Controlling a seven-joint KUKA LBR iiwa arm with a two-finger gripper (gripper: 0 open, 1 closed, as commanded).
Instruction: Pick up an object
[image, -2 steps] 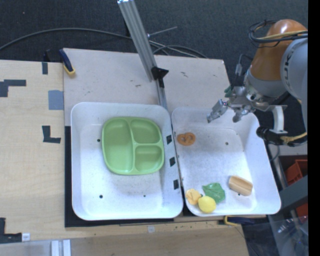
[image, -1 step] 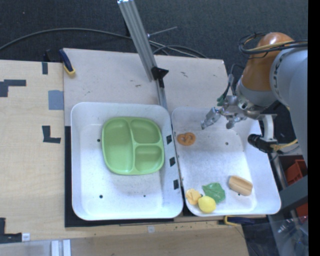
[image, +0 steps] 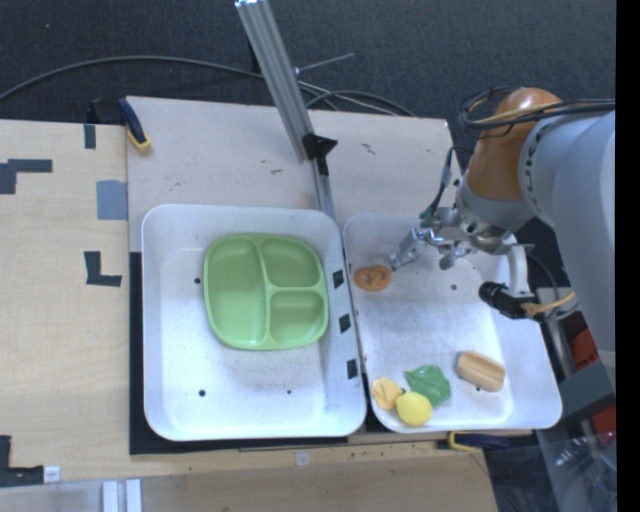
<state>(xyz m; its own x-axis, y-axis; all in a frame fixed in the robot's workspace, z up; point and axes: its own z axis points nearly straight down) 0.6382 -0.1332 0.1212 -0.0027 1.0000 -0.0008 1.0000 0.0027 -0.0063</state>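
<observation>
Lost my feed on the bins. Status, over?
Claw open, holding nothing, above right bin. Nearest: brown cookie, just left of it. Nothing in the way.

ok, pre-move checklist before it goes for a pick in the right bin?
1. End effector over the right bin: ok.
2. Nearest target, the round brown piece, lying free of other items: ok.
3. Nothing held between the fingers: ok.
4. Fingers spread wide enough for the piece: cannot tell.
5. Yellow lemon, green piece and small yellow piece bunched at the near wall, so a poor first choice: not ok.
6. Tan bread roll lying apart as a fallback: ok.
</observation>
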